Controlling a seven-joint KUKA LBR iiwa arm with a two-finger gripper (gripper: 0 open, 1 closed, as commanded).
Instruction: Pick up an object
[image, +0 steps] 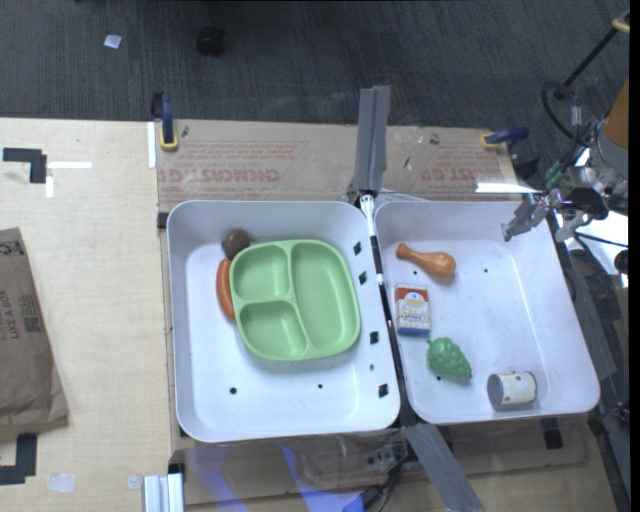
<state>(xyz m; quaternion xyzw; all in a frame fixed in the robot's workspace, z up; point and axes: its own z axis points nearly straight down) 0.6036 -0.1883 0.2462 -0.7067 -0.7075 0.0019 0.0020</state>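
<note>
Broadly, left to right across the bench:

Left bin (190, 300): a shallow white bin that held a green divided plate (296, 298), lying flat and a little turned, with three compartments, none of which held anything.

Beside the plate: an orange carrot-like piece (224, 288) lay along the plate's left edge, touching it, and a small dark brown round thing (236, 242) sat just above it at the plate's upper left corner.

Right bin (560, 320): a second white bin set against the left one, with four loose things well apart from each other.

Drumstick (428, 260): an orange toy chicken leg lay on its side near the bin's upper left, thick end to the right.

Small box (412, 309): a red, white and blue carton lay flat just below the drumstick, close to the wall between the bins.

Green bunch (449, 359): a knobbly green toy, like grapes or broccoli, lay below and right of the box.

Can (512, 389): a small pale cylinder lay on its side near the bin's lower right corner.

Gripper (548, 212): it hung at the upper right corner of the right bin, above the rim, apart from every item.

Gripper opening: cannot tell, since the metal parts there were too small and cluttered to read; nothing was seen between them.
</note>
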